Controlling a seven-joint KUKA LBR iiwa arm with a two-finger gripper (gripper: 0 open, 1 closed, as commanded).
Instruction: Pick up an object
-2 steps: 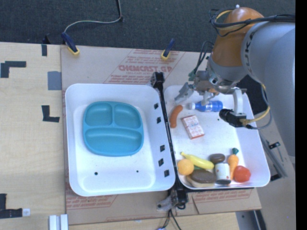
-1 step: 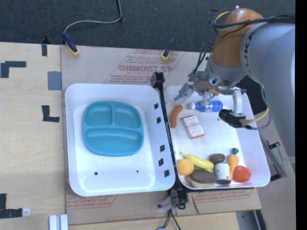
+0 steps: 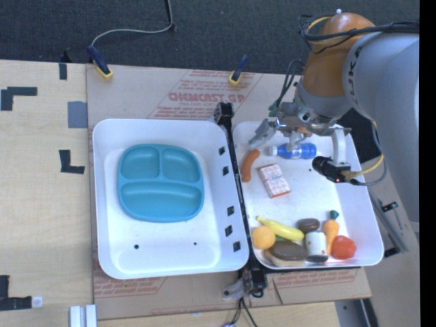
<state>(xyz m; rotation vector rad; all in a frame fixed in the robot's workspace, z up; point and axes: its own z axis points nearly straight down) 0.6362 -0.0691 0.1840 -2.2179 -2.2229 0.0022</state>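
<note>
Front edge of right bin (image 3: 354,261): cluster of toy food, untouched — orange ball (image 3: 263,237), banana (image 3: 281,230), brown patty (image 3: 289,252), white cylinder (image 3: 315,242), carrot (image 3: 331,227), tomato (image 3: 344,247). Further back in the same bin: small red-and-white box (image 3: 274,180), orange sausage (image 3: 250,165) near the dividing wall, blue bottle (image 3: 298,151) lying on its side

Left bin (image 3: 109,251) holds a blue divided plate (image 3: 162,182); nothing on it

Progress: pick not done. Every object lies on the bin floor, none lifted. Judged stage: approach/descent at the back of the right bin; grasp and lift remain

Gripper (image 3: 281,136): low over the back of the right bin, fingers spread apart, one toward the sausage side, the other down at the blue bottle. Nothing seen between them. Likely target is the bottle, which lies just beside or partly under the near finger; contact cannot be confirmed from this angle
</note>
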